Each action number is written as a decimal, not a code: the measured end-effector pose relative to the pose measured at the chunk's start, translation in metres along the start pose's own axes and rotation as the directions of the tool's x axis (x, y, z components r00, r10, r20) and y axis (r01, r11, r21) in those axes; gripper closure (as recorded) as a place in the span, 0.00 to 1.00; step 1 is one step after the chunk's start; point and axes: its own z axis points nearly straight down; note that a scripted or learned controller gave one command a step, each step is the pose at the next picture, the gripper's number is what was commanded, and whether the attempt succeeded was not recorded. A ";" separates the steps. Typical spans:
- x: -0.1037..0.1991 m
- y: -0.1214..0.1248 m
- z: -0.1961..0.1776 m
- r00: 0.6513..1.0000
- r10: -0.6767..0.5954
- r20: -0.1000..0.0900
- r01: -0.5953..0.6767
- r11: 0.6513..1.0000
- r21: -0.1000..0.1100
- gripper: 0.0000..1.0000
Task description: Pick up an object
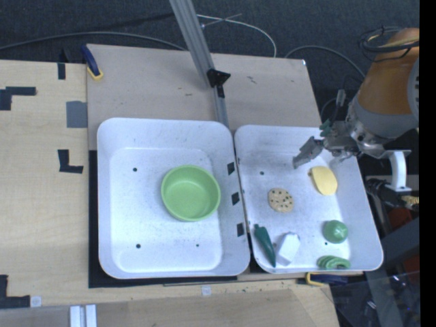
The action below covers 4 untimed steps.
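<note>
Nothing's picked up yet as far as I can tell. Going left to right: the left bin [116, 182] has just a green bowl [191, 193]. In the right bin [272, 145] are a cookie [280, 199], a white block [288, 246] and a yellow lemon-ish thing [324, 180]. The end effector [304, 157] hangs just above that, released and carrying nothing. Nothing blocks a grab.

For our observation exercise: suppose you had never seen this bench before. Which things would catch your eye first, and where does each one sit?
The green bowl stands out first, alone in the middle of the left bin. Next is the grey arm with its orange band, reaching in from the right, its gripper above the upper part of the right bin. Below the gripper lie a yellow piece, a speckled cookie and a green ball.
</note>
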 end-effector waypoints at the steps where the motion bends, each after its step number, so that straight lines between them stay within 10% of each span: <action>1: 0.000 0.000 0.000 1.000 0.000 0.000 0.000 1.000 0.000 0.00; 4: 0.010 -0.012 0.144 1.000 0.001 0.001 -0.001 1.000 0.000 0.00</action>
